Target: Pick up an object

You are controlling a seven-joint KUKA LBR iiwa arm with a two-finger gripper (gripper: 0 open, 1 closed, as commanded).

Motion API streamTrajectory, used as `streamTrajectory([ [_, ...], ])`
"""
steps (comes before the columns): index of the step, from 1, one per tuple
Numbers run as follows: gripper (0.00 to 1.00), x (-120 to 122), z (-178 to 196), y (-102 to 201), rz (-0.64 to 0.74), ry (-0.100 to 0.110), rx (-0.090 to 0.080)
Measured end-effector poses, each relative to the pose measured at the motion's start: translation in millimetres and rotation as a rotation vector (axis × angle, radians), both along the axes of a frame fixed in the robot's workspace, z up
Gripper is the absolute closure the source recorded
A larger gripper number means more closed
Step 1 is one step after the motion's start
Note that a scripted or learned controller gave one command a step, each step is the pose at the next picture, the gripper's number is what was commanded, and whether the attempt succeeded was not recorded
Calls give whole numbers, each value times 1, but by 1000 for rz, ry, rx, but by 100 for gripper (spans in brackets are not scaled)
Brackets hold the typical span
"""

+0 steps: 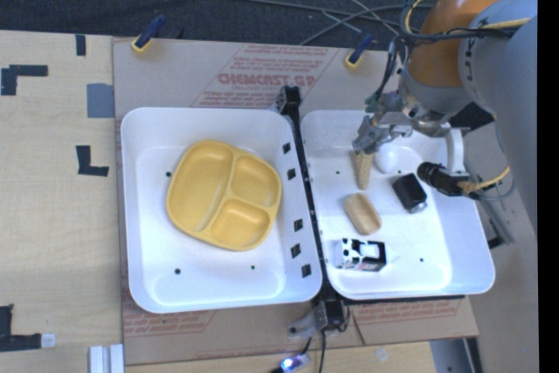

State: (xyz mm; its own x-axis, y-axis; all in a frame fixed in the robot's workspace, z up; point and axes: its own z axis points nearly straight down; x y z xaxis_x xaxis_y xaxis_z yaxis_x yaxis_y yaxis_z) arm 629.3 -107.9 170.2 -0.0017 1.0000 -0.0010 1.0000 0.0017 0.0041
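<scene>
- End effector point(374, 135) sits low over the back of the right bin point(476, 275), at the wide end of a tan cone point(362, 171). We cannot tell whether it is open or closed, and we see nothing held in it.
- The cone lies flat with its tip toward the front. A white ball point(390, 159) is just beside its wide end.
- Also in this bin: a bread roll point(361, 213) near the cone's tip, and a black-and-white toy point(362, 254) further front.
- A yellow plate point(224, 194) lies alone in the left bin point(140, 188).
- Handling, our judgement: the cone looks light, stiff and likely smooth. Its taper could squeeze it out of a pinch, so we would grip across the wide end, square to its axis.
- Risk: nudging the ball, or rolling the cone on contact.
</scene>
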Motion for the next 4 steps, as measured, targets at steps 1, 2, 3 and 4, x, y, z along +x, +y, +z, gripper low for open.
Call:
streamTrajectory([
  [1,100,1,53,0,0,0,0],
  [2,100,1,52,0,-1,5,0],
  [3,100,-24,60,53,3,7,2],
  [4,100,-37,65,108,5,6,2],
])
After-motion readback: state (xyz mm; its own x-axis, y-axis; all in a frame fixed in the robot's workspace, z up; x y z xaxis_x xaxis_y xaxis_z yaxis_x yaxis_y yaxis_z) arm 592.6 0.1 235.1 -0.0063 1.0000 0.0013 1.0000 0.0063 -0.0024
